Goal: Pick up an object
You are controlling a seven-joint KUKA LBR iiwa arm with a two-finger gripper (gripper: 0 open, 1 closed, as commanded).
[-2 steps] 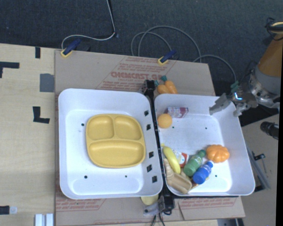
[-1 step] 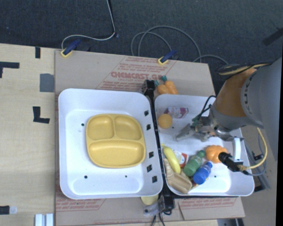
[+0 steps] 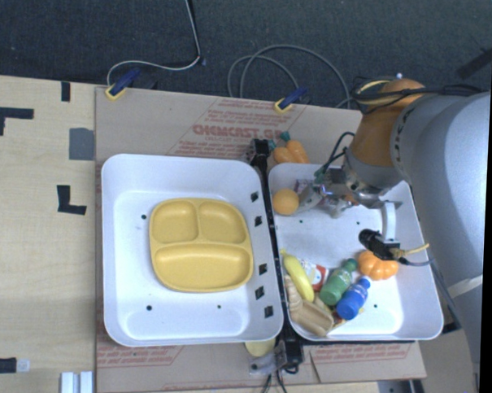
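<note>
Claw [image 3: 327,195]: positioned low over the upper part of the right bin, at the end of the grey arm that enters from the right. Whether it is wide or narrow cannot be told from this angle; nothing is visibly held.
Arm [image 3: 443,159]: grey, with an orange band [image 3: 377,136] above the wrist; it covers the upper right corner of the right bin.
Right bin [image 3: 411,321]: shallow, white, on the desk; it contains all the small objects.
Orange ball [image 3: 286,202]: at the bin's upper left, just beside the claw, on its left.
Banana [image 3: 298,278]: yellow, lying along the left wall in the lower half of the bin.
Green bottle [image 3: 337,285]: near the bin's lower middle, touching the blue bottle.
Blue bottle [image 3: 353,300]: just right of and below the green bottle.
Small pumpkin [image 3: 378,267]: orange, right of the green bottle, well below the claw.
Tan object [image 3: 313,317]: at the lower edge of the bin, below the banana; kind cannot be told.
Left bin [image 3: 122,227]: shallow, white, beside the right bin.
Yellow tray [image 3: 201,244]: three compartments, lying flat in the middle of the left bin.
Desk [image 3: 32,247]: light wood surface, with a cardboard sheet [image 3: 224,130] under both bins.
</note>
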